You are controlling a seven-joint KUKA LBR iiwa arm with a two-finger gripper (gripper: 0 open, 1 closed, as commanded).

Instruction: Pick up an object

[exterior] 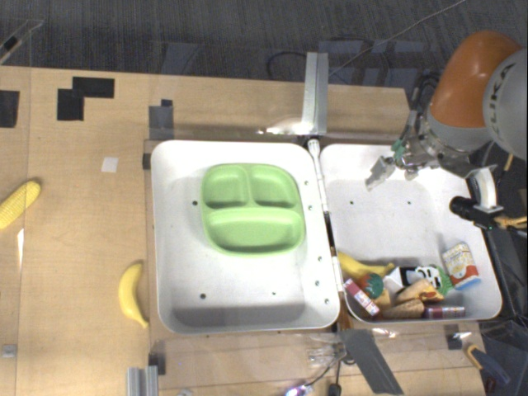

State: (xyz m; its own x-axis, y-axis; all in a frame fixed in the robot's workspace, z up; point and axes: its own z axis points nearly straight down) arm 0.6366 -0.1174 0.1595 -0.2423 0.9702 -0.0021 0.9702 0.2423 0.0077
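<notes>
Over the right bin's (412,221) far end, the gripper (384,170) hangs above bare floor, fingers spread and holding nothing. Small objects (408,289) lie heaped along that bin's near edge. A green tray (250,206) sits in the left bin (177,246).

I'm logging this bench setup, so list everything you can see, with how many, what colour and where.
bins: two, white, side by side mid-bench
divided plate: one, green, in the left bin
toy pile: several small items, mixed colours, a yellow banana among them, front edge of the right bin
small carton: one, white and red, right bin, front right
banana: one, yellow, on the bench left of the bins
corn cob: one, yellow, far left edge of the bench
arm: one, grey with orange band, entering from the right
claw: one, over the back of the right bin
</notes>
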